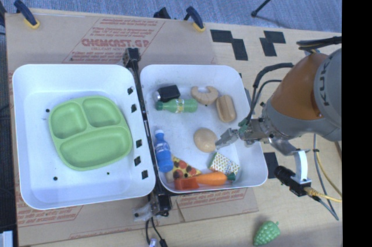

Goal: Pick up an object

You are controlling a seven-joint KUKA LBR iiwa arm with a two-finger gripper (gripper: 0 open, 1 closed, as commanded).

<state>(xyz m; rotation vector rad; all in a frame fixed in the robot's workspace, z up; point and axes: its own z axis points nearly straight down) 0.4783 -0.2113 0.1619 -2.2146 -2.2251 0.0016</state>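
right bin (192, 72): green bottle (177, 105) on its side, black block (168, 92) touching above | croissant (204, 95), bread roll (226, 108) upper right | tan egg-shaped piece (204, 139) centre | blue bottle (163, 151) left wall | carrot (210, 179), pizza slice (185, 168), checkered wedge (224, 163) front

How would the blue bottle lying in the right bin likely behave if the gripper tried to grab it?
The blue bottle lies on its side, so its round body would probably roll if nudged off-centre. It looks like smooth plastic, so possibly slippery. It sits against the right bin's left wall, which may crowd the gripper.
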